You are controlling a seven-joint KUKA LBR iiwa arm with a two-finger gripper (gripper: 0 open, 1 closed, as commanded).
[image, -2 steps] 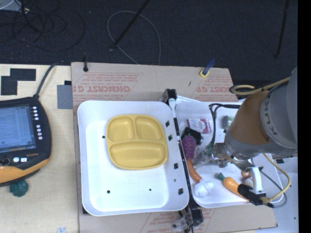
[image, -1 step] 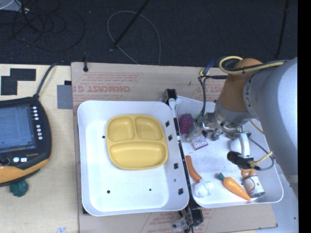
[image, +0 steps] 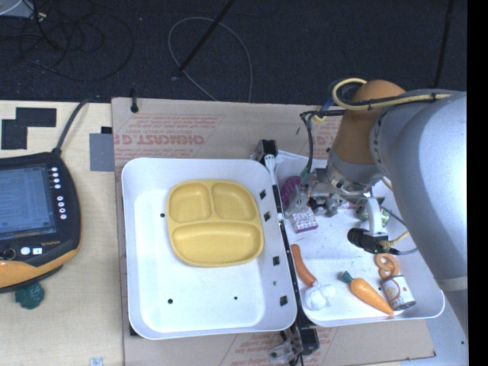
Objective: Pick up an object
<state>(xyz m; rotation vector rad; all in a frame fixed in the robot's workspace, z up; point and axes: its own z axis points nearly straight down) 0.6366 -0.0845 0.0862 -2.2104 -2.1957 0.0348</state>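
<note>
Right bin (image: pixel 427 311): carrot (image: pixel 369 293) at the near edge, small can (image: pixel 398 292) just beside it, white lump (image: pixel 316 296) and sausage (image: pixel 303 264) by the divider; gripper (image: pixel 329 201) farther back, low over the bin, grip state hidden; left bin (image: pixel 145 280) holds a yellow tray (image: pixel 215 223).

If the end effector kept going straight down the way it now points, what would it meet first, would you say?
Probably the small pink-and-white packet lying just below the end effector in the right bin, beside a purple item. Depth is hard to judge from this slanted view.
</note>
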